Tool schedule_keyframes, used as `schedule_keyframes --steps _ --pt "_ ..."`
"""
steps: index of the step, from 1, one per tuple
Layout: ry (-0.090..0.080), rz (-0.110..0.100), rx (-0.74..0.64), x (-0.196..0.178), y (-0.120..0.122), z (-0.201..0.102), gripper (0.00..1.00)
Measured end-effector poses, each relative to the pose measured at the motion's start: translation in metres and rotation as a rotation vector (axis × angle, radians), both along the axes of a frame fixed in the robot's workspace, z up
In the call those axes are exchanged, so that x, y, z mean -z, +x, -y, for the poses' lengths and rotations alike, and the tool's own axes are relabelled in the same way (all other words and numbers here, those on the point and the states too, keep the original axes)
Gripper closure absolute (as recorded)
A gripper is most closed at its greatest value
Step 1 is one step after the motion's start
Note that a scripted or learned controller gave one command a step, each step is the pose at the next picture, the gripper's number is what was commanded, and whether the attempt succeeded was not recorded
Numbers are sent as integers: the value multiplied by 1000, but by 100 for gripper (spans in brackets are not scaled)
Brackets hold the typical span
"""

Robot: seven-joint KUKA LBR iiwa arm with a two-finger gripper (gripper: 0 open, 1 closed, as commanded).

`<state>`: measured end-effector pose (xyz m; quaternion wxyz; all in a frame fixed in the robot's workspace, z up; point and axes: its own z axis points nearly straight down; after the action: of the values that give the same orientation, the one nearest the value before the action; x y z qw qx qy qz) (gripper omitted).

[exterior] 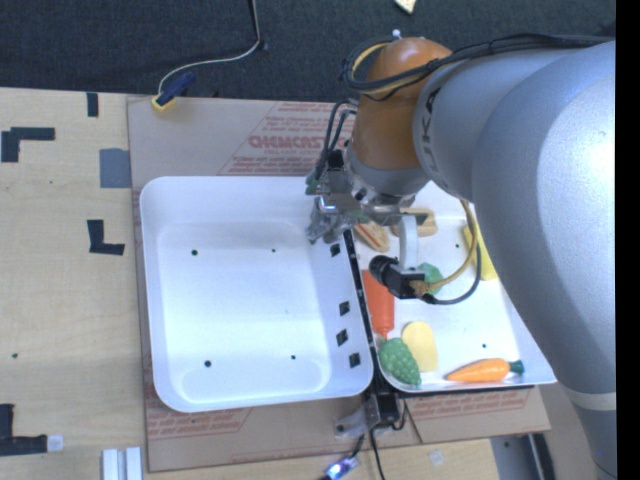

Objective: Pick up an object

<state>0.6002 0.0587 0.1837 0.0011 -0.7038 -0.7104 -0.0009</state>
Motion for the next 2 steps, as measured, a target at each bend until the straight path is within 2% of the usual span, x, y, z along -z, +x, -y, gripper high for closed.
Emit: schedule_keyframes --steps 1,2 --pt "-2 4 4 -7 70 -34 100" --pt "0 10 5 -109 48 -51 100"
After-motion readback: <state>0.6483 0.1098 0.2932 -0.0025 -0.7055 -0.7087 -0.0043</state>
